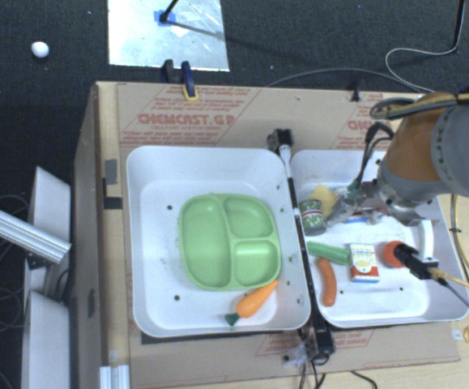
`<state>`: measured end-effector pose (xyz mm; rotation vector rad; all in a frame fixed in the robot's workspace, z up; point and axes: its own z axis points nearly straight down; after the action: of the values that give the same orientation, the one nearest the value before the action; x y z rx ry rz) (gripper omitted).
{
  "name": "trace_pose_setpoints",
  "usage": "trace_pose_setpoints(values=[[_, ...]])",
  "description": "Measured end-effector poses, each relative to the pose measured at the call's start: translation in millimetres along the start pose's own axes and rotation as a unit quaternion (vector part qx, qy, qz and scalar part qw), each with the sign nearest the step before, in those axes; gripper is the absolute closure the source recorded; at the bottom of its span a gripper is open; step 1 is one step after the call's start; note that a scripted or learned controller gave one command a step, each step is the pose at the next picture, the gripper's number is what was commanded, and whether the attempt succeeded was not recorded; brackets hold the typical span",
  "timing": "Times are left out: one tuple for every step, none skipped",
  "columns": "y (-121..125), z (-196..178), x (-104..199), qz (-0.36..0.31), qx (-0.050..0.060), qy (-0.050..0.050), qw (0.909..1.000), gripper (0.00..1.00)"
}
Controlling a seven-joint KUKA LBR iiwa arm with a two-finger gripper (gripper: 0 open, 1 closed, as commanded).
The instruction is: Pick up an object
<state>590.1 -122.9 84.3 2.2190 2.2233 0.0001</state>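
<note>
Gripper [349, 205] low in right bin [380, 308], beside yellow object [324, 194] and small can [312, 215]; grip state impossible to judge. Approach step, by the look of it: nothing visibly caught. Next move calls for settling on 1 target and closing squarely. Green piece [329, 251], small carton [364, 263], sausage [328, 281], red-orange item [393, 254] nearby. Left bin [149, 177] carrying green tray [228, 241] and carrot [257, 299]. Wrist masking the bin's far corner.

Small green-labelled can [312, 215], upright against the right bin's left wall, beside a yellow piece [323, 195].
</note>
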Motion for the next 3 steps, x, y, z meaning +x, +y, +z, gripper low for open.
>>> trace_pose_setpoints(values=[[62,-1,-12,-0.002,-0.001,0.000,1.0000,0.00],[0,0,-7,0.000,0.000,0.000,1.0000,0.00],[60,-1,-13,-0.001,-0.002,0.000,1.0000,0.00]])
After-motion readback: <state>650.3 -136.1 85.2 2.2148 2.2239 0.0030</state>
